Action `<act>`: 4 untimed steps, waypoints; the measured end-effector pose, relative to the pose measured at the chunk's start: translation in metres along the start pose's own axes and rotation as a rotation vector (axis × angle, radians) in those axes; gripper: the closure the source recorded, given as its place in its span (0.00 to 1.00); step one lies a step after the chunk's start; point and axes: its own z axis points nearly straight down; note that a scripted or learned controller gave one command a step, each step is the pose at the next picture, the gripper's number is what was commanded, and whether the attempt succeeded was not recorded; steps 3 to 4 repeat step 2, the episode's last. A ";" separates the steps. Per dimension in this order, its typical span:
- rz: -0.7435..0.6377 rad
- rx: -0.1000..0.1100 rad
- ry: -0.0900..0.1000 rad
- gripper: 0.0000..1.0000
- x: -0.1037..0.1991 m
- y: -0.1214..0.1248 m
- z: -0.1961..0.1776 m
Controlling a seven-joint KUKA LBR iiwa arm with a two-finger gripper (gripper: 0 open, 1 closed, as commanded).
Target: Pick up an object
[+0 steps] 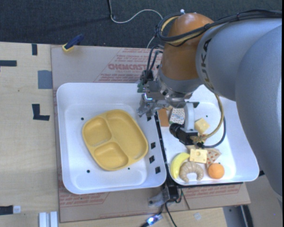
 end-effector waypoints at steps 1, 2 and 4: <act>0.005 0.001 -0.003 1.00 0.020 0.002 0.016; 0.005 0.000 -0.002 1.00 0.030 0.000 0.015; 0.005 0.000 -0.002 1.00 0.030 0.000 0.015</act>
